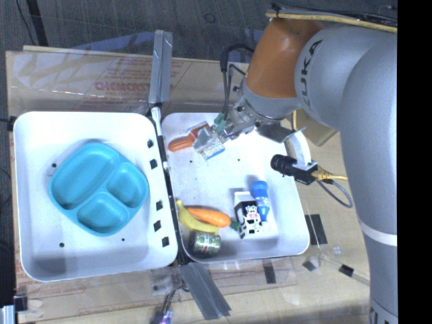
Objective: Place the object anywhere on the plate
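Note:
A blue plate with three compartments lies in the left bin. My gripper is low over the far left part of the right bin. A small orange sausage-shaped object lies right at the gripper's left side, touching or nearly touching it. The view does not show whether the gripper grips it. The gripper is well to the right of the plate, across the wall between the bins.
At the near side of the right bin lie an orange carrot, a yellow banana, a green can, a blue bottle and a black-and-white cow toy on a white box. The arm overhangs the right.

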Action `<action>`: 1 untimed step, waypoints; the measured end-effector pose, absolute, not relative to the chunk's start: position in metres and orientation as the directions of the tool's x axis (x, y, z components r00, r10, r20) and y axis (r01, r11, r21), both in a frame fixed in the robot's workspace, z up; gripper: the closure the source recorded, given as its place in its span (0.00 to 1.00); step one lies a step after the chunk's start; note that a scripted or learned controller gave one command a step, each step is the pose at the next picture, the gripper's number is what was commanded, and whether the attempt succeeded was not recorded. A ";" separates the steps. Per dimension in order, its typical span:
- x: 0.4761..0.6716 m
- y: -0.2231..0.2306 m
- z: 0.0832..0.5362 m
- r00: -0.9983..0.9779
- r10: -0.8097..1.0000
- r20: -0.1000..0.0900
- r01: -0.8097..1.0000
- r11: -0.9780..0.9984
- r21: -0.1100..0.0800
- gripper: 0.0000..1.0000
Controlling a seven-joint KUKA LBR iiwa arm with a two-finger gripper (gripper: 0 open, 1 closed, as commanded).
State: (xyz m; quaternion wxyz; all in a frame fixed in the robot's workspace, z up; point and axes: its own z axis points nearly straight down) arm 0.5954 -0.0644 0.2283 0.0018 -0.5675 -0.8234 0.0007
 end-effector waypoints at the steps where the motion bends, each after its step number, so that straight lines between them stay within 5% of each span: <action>1: 0.558 0.038 0.203 -0.381 0.925 0.001 0.925 0.381 -0.004 1.00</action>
